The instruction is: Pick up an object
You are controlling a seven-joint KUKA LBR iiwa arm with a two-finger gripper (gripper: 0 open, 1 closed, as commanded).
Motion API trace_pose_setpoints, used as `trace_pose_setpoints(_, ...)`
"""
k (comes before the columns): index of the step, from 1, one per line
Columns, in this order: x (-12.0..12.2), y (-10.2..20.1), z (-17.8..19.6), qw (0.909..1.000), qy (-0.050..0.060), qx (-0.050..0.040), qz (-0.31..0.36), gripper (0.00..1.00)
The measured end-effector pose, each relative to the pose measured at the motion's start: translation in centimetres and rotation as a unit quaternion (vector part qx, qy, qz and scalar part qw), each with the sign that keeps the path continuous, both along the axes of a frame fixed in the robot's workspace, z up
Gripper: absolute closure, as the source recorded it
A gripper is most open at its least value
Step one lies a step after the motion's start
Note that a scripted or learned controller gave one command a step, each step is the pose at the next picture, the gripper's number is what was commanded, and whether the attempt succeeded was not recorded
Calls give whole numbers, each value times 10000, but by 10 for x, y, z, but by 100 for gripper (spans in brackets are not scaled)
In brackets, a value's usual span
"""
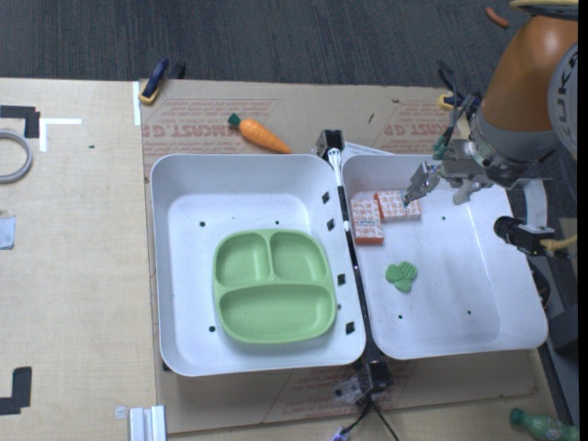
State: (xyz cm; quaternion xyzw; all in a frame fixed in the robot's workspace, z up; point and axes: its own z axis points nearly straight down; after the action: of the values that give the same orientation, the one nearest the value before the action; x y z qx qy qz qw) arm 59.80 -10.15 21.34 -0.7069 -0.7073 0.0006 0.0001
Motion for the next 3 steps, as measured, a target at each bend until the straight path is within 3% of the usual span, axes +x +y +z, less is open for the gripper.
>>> trace_pose_setpoints(1,-23,74,-21,9978,4,3,-669,0)
trace_pose_setpoints(2,-19,82,-21,9998,3,1,203,0)
trace_pose_setpoints(3,-25,80,-21,9905,-4,2,1377,0)
